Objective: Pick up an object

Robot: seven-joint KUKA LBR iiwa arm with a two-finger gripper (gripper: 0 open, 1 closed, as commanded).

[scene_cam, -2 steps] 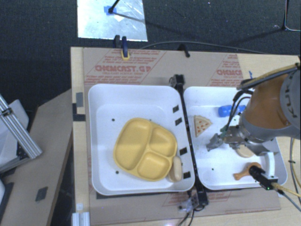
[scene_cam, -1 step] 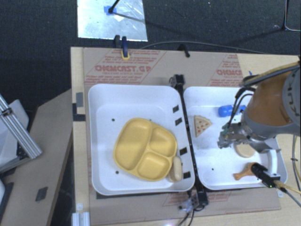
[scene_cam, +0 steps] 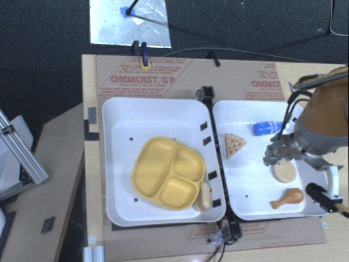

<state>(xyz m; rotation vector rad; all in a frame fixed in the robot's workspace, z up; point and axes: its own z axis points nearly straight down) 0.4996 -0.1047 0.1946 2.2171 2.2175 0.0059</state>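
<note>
While the arm [scene_cam: 327, 119] reaches in from the right edge of the frame, its gripper [scene_cam: 279, 154] hangs low over the right bin [scene_cam: 240, 203], directly above the upper edge of a round beige disc [scene_cam: 284, 172] that lies on the bin floor. Whether the gripper is clenched or released cannot be told from this angle, and nothing can be seen held in it.

Four pieces lie in the right bin. A blue bottle-shaped object [scene_cam: 266, 128] rests near the upper middle of the bin, just left of the arm. A tan, waffle-patterned wedge [scene_cam: 233, 144] sits close to the bin's left wall. The round beige disc lies right of centre, partly covered by the gripper. A brown drumstick-shaped piece [scene_cam: 287, 197] lies near the lower right, below the disc and apart from it.

Left of the divide, the left bin [scene_cam: 117, 146] holds a yellow sectioned plate [scene_cam: 168, 172] with three compartments, tilted in the picture. A pale oblong object [scene_cam: 204, 195] lies against the plate's lower right edge, near the bin's right wall.

Both bins rest on a brown printed board [scene_cam: 163, 75] on the bench.
</note>
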